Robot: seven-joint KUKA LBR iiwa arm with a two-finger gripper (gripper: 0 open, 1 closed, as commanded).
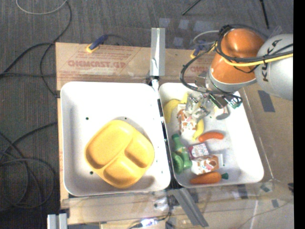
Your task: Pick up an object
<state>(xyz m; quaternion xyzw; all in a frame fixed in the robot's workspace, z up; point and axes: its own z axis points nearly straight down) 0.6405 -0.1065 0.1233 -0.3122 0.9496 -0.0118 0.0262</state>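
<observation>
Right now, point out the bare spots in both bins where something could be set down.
Left bin: bare floor along the far wall and left wall, around the yellow divided tray. Right bin: a bare strip by the right wall, beyond the orange sausage and carrot. Its left half is crowded, with the gripper over the pile.

A yellow tray (120, 153) lies in the left bin (76, 99); black cables (28, 66) trail over the grey floor (119, 8).
</observation>
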